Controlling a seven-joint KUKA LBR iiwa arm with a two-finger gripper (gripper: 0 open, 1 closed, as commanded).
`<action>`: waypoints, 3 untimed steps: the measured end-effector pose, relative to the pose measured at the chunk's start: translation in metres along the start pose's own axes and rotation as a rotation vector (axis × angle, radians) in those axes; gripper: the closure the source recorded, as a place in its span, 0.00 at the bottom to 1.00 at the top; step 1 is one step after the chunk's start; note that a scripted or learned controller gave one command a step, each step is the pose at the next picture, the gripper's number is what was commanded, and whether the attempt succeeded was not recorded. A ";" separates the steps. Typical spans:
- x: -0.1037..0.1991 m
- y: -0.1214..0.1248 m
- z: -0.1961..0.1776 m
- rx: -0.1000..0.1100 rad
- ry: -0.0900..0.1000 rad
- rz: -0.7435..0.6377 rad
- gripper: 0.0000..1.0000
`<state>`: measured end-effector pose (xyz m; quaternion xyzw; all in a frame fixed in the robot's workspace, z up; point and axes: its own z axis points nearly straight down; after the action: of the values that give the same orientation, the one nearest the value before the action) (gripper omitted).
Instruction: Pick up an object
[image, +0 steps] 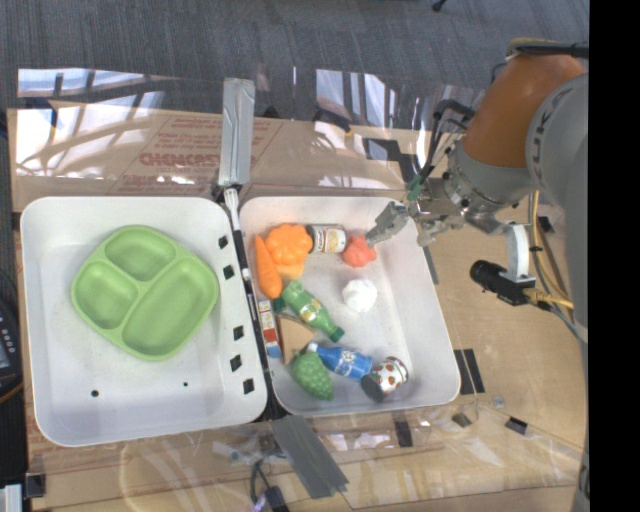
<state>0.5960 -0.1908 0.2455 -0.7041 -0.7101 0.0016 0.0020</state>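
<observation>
Gripper (392, 222) poised in the right bin (425, 300), its jaws' state impossible to tell, tip touching or just above the salmon-coloured toy (358, 253) directly below-left; probably light, smooth and rounded, likely best pinched across its middle.

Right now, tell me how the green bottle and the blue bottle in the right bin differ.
The green bottle lies nearer the bin's middle, pointing down-right; the blue bottle lies nearer the front wall, closer to level. The green bottle touches an orange toy; the blue bottle sits between green grapes and a ball. Both lie on their sides.
</observation>
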 end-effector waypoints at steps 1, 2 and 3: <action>0.031 -0.001 0.129 0.001 0.000 -0.385 0.00; 0.059 -0.051 0.147 -0.016 -0.016 -0.530 0.00; 0.027 -0.116 0.070 -0.003 -0.002 -0.165 0.00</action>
<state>0.4799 -0.1653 0.1759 -0.6433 -0.7656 0.0008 0.0002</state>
